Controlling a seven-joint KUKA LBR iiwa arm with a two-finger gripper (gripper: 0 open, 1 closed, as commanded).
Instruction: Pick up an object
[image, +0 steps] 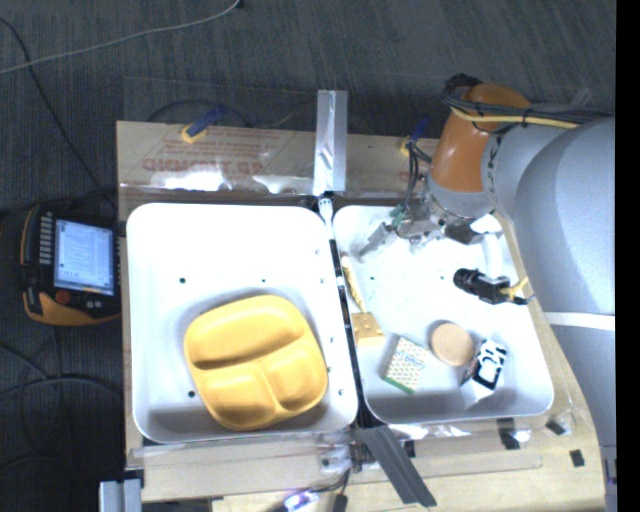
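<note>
While gripper (392, 232) hovers, grip state unclear | brush (352, 295) long axis far-to-near, head nearward

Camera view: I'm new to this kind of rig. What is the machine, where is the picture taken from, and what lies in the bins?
A single fixed camera looks down at a slant on a bench. The grey arm with an orange band is a robot reaching in from the right. Its gripper hangs over the far end of the right bin, and I see nothing held in it. The left bin holds a yellow divided tray. The right bin holds a wooden tool by the middle wall, a patterned block, a tan disc and a black-and-white object.
</note>
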